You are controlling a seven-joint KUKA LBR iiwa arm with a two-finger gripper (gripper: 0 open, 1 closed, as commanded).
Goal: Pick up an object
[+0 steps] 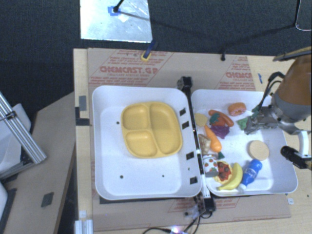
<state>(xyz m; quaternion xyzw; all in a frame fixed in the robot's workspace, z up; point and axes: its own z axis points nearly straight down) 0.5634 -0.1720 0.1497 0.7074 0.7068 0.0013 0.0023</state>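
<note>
**Operator:** Starting at the near edge of the right bin (291,180): a blue bottle (250,172) lies beside a yellow banana (234,176), with a printed food piece (218,167) just left of them. A tan round cookie (258,150) sits behind the bottle.

**Technician:** Mid-bin holds an orange carrot (212,137) and a purple item (221,130); a small red-orange piece (237,108) lies farthest back. The left bin (105,179) carries a yellow divided tray (149,129).

**Operator:** Gripper status?

**Technician:** The gripper (253,124) is low over the right bin, near a green item (243,123) (identity unclear). Whether the fingers are open or closed, or hold anything, cannot be determined. Judged step: approach or grasp attempt. Next move calls for a confirmed closure, then a vertical lift.
</note>
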